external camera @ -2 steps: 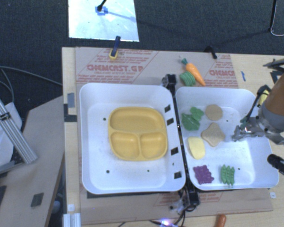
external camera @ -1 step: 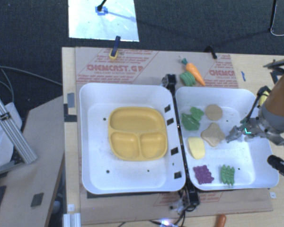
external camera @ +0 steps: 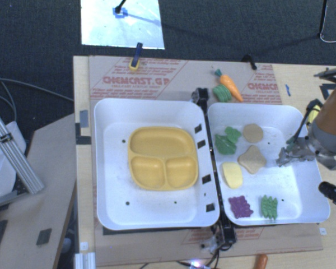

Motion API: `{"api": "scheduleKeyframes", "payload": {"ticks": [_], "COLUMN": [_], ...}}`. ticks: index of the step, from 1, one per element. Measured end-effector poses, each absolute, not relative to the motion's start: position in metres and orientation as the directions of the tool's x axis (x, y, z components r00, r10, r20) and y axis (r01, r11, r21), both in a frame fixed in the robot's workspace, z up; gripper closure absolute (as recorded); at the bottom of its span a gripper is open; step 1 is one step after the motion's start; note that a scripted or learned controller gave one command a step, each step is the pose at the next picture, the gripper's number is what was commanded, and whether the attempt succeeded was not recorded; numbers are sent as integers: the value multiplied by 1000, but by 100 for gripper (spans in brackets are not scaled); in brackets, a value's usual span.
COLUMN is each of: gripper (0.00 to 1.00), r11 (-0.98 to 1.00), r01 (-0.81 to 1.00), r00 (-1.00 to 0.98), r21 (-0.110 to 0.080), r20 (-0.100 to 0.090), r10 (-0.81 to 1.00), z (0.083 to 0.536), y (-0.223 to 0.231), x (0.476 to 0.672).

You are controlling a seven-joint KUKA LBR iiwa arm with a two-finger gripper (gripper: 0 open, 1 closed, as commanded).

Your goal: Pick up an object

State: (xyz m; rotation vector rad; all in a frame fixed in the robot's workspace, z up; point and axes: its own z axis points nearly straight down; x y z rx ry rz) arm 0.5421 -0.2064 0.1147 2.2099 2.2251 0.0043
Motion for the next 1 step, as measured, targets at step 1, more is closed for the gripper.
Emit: {"api": "scheduleKeyframes", "payload": {"ticks": [1], "gripper": [0], "r11": [7], "r01": [1000], "r00": [-7], "r21": [5], "r20": [-2], "r10": [1000], "z": [114], "y": [-206], "x": [542]}}
